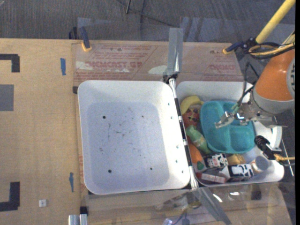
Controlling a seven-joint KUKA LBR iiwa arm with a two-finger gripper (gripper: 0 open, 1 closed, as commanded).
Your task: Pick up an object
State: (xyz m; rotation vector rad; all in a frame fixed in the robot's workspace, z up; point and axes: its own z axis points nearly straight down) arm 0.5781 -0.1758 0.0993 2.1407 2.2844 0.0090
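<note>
The gripper (229,118) is held low over the teal tray (226,134) in the right bin (276,172), seemingly placed for a grasp. Whether anything is gripped cannot be told. The banana (189,102) is wedged beside the tray among crowded toys; the left bin (126,135) sits alongside.

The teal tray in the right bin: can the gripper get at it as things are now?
Probably yes. The gripper is right above the teal tray, which lies on top of the other things in the right bin, with nothing over it.
</note>
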